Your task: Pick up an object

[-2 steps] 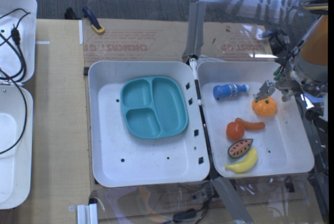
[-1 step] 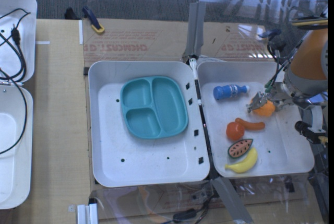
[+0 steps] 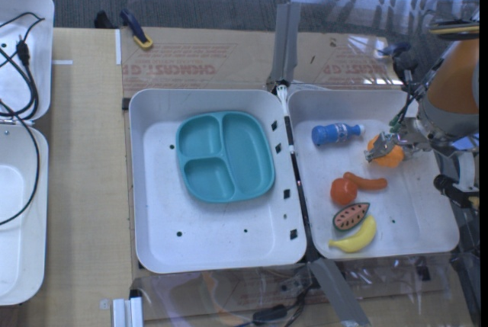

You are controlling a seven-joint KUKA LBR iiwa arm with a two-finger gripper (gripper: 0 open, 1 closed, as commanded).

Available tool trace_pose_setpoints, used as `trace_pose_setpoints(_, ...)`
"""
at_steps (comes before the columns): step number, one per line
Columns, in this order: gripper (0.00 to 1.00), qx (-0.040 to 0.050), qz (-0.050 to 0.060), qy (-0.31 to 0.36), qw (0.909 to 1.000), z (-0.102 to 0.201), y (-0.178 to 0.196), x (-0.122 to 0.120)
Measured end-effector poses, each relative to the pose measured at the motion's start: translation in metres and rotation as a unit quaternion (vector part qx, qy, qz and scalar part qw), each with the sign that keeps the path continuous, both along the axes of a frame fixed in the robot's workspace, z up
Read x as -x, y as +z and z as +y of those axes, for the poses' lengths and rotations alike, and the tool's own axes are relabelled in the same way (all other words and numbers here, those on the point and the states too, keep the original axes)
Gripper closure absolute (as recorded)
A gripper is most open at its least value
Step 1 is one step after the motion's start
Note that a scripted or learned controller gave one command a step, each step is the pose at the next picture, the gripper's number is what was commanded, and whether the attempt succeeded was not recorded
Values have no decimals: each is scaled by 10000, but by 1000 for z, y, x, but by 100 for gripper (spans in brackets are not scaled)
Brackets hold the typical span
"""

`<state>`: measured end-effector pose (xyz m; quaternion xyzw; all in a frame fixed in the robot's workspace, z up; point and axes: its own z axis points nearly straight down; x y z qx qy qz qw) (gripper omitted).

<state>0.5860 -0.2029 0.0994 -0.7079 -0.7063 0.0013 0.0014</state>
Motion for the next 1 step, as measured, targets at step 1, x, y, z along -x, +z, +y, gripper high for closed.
trace_pose_setpoints(1,100,6,-11,23,10000,55,139,61)
